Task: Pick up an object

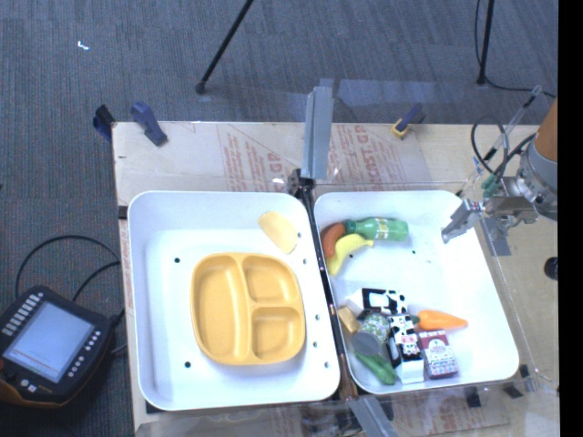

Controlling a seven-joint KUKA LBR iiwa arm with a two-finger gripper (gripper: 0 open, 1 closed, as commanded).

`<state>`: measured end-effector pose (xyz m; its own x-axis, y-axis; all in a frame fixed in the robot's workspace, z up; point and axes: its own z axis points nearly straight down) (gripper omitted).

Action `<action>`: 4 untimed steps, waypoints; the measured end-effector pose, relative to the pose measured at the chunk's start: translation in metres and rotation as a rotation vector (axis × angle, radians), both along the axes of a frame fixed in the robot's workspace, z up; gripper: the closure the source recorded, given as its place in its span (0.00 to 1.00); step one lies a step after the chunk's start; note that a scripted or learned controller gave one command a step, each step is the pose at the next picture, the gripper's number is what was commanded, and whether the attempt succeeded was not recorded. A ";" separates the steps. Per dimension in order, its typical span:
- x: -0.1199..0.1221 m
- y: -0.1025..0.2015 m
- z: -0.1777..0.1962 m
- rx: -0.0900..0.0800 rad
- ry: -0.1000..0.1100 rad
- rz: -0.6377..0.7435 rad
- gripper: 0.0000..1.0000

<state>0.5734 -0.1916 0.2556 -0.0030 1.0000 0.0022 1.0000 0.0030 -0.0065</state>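
A plywood counter bears two white bins; the tool, fingers spread and holding nothing, hovers over the right bin's rim. The toys cluster tightly, so a grasp likely slips.

Left bin: yellow three-compartment tray lies flat at centre, open side up. A pale cream rounded piece lies just beyond the tray's far right corner, against the bin's far wall.

Right bin, far left corner: green bottle on its side, lengthwise left to right. A yellow banana lies just in front of it, an orange-brown piece at the banana's left.

Right bin, near side: tight cluster. Black-and-white patterned carton at the far end, orange carrot to the right, pink box at the near right, small white carton beside it, dark green vegetable nearest, lying diagonal.
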 end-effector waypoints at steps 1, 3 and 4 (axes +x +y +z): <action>-0.052 0.032 -0.105 0.001 0.001 0.057 0.00; -0.075 0.043 -0.145 -0.004 -0.023 0.098 0.00; -0.061 0.066 0.002 -0.001 -0.002 0.163 0.00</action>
<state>0.5121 -0.1261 0.2575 -0.1650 0.9863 0.0008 0.9863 0.1650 -0.0043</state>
